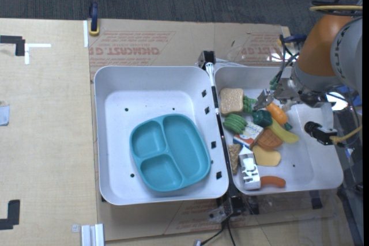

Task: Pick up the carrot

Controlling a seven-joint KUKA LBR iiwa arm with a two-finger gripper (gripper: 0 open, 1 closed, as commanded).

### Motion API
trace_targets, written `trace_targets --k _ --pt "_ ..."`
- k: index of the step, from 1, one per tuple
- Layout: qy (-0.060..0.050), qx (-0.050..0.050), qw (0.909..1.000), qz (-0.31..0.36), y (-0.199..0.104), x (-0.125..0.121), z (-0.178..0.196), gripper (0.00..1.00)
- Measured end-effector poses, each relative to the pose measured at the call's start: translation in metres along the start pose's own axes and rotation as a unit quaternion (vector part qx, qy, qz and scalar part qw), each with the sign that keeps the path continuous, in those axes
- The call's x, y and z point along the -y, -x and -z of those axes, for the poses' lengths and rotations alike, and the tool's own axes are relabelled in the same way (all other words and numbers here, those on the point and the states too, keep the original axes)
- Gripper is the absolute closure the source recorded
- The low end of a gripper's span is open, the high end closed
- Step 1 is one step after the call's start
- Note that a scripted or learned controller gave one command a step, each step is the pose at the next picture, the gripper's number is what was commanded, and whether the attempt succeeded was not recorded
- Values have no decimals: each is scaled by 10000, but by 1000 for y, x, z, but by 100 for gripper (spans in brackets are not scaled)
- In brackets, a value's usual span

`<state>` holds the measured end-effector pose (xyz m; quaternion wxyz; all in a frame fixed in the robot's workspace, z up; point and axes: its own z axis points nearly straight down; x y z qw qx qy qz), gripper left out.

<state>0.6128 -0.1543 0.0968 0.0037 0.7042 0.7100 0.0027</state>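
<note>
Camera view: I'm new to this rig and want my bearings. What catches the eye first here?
The teal divided plate stands out, lying alone in the left bin. Next is the bright heap of toy food in the right bin, with a slice of bread, a banana and the orange carrot. The gripper hangs right at the carrot, below the arm's orange band.

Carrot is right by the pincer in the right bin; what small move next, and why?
Probably a short drop straight down onto the carrot. The pincer sits just above and left of its orange body, with broccoli and a banana crowding it, so a sideways sweep would likely push it into them. Whether the carrot is already gripped is unclear.
</note>
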Motion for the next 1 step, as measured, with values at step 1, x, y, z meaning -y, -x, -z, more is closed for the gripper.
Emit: trace_targets --k 1 --pt "22 8 10000 -8 1 -2 11 100"
